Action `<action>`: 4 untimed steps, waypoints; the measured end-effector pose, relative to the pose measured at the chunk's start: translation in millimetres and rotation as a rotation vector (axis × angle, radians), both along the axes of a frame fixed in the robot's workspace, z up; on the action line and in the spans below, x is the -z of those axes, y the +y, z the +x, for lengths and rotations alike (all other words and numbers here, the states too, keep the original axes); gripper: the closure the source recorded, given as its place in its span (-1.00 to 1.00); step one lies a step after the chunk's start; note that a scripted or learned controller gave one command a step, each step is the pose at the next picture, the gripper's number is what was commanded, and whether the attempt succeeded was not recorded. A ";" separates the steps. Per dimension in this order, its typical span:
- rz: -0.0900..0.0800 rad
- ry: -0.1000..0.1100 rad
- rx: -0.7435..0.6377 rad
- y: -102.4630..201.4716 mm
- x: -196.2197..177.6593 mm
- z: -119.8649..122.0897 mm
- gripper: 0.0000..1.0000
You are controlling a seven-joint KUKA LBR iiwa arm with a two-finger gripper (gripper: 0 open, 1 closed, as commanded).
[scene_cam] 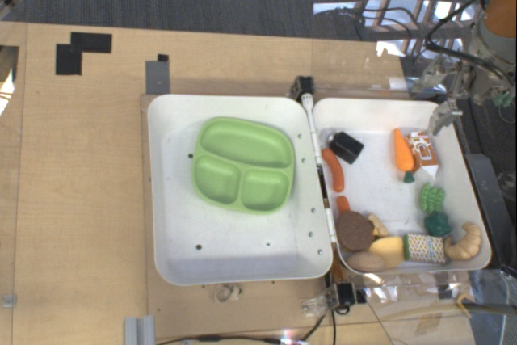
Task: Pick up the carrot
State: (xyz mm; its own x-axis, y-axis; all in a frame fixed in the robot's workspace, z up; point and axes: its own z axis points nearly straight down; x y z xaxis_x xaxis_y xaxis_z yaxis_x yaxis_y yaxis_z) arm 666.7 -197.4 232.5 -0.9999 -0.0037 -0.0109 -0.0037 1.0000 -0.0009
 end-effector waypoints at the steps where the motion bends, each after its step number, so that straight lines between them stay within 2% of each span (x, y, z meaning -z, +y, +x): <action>1: 0.002 0.002 0.095 -3.5 104.2 3.9 -1.00; 2: 0.001 -0.001 0.063 13.4 144.2 -28.9 -1.00; 3: -0.001 -0.016 0.057 14.9 129.4 -23.7 1.00; 4: -0.005 -0.003 -0.155 -10.1 142.0 -127.8 1.00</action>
State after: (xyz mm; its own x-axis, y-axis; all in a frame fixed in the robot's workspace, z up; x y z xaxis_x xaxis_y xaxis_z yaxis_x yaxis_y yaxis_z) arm 538.9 -207.5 90.6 -0.9873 -0.1582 -0.0132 -0.1581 0.9874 -0.0065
